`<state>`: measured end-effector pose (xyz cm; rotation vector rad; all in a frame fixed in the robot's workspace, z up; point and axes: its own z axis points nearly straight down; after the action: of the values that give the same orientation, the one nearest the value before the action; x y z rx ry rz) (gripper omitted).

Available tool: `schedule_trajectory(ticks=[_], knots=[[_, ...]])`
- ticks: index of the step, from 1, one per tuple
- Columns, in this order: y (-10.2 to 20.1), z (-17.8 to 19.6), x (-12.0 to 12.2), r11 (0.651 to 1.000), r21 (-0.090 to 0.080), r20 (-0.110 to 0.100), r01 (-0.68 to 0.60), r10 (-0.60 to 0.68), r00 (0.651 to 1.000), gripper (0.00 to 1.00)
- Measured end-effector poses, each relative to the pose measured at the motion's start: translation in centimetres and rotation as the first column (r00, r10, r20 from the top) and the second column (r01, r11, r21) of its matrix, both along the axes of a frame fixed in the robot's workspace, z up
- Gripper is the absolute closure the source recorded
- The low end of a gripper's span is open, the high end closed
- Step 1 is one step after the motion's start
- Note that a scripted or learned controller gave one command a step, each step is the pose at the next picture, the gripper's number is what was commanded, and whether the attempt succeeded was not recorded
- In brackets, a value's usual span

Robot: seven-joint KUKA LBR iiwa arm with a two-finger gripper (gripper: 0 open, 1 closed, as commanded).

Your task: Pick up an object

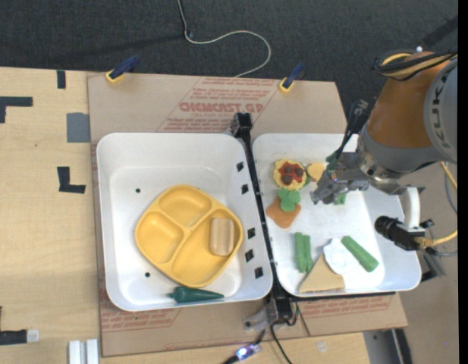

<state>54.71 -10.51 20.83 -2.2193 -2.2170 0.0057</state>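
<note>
We can't quite read the gripper (331, 190) over the right bin (385, 283): its dark fingers blur together, so whether they are spread or closed on anything we cannot tell. A green piece (340, 196) peeks out beneath them, possibly a toy. The arm's body is cut off at the right edge. Counting the right bin: two green sticks (303, 251) (359, 253), one pizza (290, 174), one sandwich wedge (322, 280). The left bin (120, 154) holds one yellow divided plate (173, 233) with one bread roll (221, 234).

Dark carpet (82, 21) lies behind a pale wooden bench (36, 226) under cardboard (211, 108).
</note>
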Motion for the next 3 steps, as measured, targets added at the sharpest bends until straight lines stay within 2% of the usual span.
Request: schedule_trajectory(ticks=[1,2,3], knots=[[1.8,1.0,-5.6,1.000,0.001,0.000,0.000,0.000,1.000,1.00],[1.3,2.4,-7.0,1.000,0.000,0.003,-0.001,0.001,1.000,1.00],[1.4,0.5,-6.0,1.000,-0.001,0.001,-0.001,0.001,1.000,1.00]])
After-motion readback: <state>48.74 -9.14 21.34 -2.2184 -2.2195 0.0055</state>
